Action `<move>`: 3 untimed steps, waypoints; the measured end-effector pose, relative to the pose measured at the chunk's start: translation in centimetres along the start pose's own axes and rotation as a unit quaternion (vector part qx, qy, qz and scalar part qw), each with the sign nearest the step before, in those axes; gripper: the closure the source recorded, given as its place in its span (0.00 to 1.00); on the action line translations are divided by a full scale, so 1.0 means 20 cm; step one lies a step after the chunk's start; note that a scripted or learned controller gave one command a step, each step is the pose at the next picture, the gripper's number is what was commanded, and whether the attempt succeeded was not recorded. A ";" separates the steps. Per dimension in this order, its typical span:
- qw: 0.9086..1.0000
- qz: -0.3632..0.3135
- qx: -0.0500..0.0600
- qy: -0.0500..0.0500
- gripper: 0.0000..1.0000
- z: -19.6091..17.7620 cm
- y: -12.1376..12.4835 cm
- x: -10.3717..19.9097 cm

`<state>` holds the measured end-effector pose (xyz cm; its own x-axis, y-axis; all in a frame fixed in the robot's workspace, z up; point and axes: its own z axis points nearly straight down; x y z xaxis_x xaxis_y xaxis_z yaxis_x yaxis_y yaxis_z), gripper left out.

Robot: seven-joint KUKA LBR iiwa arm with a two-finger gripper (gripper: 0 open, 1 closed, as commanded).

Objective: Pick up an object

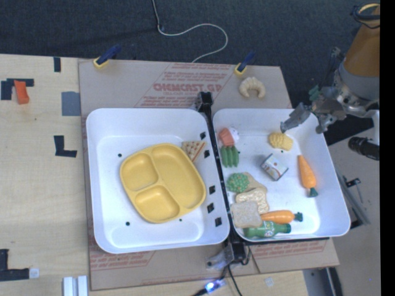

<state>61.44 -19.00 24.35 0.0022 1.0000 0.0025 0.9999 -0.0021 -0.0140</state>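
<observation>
Closest to the camera, along the near rim of the right bin (333,230), a green bottle (266,230) lies on its side, touching a slice of bread (245,214) and just under a small carrot (279,216) that points left. Just beyond them sit a cracker-like biscuit (253,196) and a broccoli floret (237,181). Over in the left bin (102,165), a yellow divided plate (162,182) with three compartments lies tilted across the floor, and a waffle-patterned wedge (193,148) rests against its far right corner.

Farther into the right bin, a small silver can (274,166) lies tipped near the middle, a larger carrot (307,174) lies along the right wall with its green end toward the camera, and a green ridged vegetable (229,156) stands by the divider with a pink and white piece (226,135) just behind it. A yellow corn cob (281,142) sits toward the far side.

Above the far right corner of that bin hangs the gripper (305,121), just beyond the corn and apart from it; its fingers are spread, with nothing between them. The arm's orange band (364,42) rises to the right.

Beyond the bins, a croissant (252,87) rests on the cardboard sheet (179,85), held down by two yellow and blue clamps (107,55). A white cable (185,26) loops across the dark floor behind the bench (37,184).
</observation>
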 end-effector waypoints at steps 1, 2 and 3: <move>1.000 -0.002 -0.006 -0.001 0.00 -0.04 0.01 0.00; 1.000 -0.001 -0.004 -0.001 0.00 0.25 -0.02 0.05; 1.000 -0.002 -0.004 -0.001 0.00 0.48 0.02 0.06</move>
<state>61.72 -17.74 14.70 -0.0025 1.0000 0.0001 1.0000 0.0025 -0.0056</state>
